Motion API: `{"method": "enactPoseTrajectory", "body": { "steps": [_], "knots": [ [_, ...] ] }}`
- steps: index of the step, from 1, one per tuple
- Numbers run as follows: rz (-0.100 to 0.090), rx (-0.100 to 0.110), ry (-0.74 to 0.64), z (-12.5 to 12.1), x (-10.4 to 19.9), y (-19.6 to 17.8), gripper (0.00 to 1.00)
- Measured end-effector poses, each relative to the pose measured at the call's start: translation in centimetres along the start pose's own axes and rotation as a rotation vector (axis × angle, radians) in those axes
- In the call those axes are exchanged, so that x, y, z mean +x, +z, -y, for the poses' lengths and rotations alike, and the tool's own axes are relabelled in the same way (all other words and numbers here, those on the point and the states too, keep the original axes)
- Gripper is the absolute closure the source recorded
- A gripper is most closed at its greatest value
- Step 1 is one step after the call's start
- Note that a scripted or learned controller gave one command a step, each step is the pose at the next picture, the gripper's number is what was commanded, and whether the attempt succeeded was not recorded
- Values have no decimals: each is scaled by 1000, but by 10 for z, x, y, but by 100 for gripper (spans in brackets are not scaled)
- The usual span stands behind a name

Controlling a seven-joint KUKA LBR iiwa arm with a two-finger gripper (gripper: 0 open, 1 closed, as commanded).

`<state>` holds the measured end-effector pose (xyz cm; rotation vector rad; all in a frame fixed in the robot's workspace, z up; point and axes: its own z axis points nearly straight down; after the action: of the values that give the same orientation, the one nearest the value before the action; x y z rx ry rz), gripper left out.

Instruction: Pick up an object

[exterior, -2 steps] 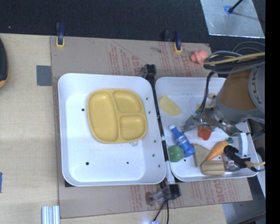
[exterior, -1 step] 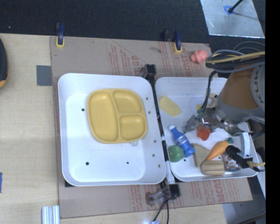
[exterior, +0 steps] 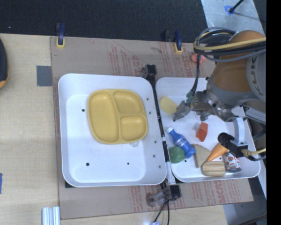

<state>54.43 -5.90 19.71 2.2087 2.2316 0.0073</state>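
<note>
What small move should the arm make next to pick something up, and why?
Probably lower the gripper toward the pale yellow block just to its left in the right bin; nothing sits between its fingers, and that block lies nearest, apart from the clutter.

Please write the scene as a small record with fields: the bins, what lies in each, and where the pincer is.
left bin: holds a yellow divided plate
right bin: holds a yellow block, a red block, a blue bottle, a green object, an orange cone and other small items
pincer: over the right bin, near the yellow block
arm: reaches in from the right
held object: none seen between the fingers
</note>
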Motion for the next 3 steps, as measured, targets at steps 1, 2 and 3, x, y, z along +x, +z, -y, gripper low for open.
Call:
{"method": "enactPoseTrajectory", "body": {
  "steps": [1,2,3],
  "knots": [
    [4,2,9,-36,-40,-14,100],
    [-1,11,0,-12,31,-18,100],
    [1,11,2,1,68,-28,100]
  ]
}}
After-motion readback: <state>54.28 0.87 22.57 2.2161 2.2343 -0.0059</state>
